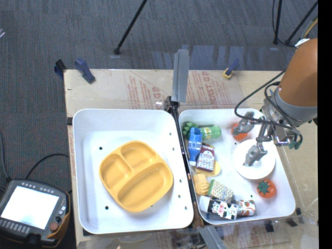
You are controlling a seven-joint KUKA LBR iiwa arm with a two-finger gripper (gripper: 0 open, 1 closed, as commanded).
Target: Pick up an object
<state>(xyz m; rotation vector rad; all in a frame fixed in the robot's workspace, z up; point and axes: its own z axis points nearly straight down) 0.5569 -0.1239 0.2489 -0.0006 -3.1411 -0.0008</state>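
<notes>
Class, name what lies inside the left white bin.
The left bin holds one yellow divided plate, its three compartments bare. Whatever lies beneath the plate is covered.

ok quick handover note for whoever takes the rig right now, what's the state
Gripper: hovering over the white plate in the right bin; nothing visible between its fingers, grip state unclear.
Things: the right bin has a blue bottle, green bottle, two tomatoes, corn and cartons. The yellow divided plate is in the left bin.
Done: nothing lifted yet.
Left: grasp and raise one object.
</notes>
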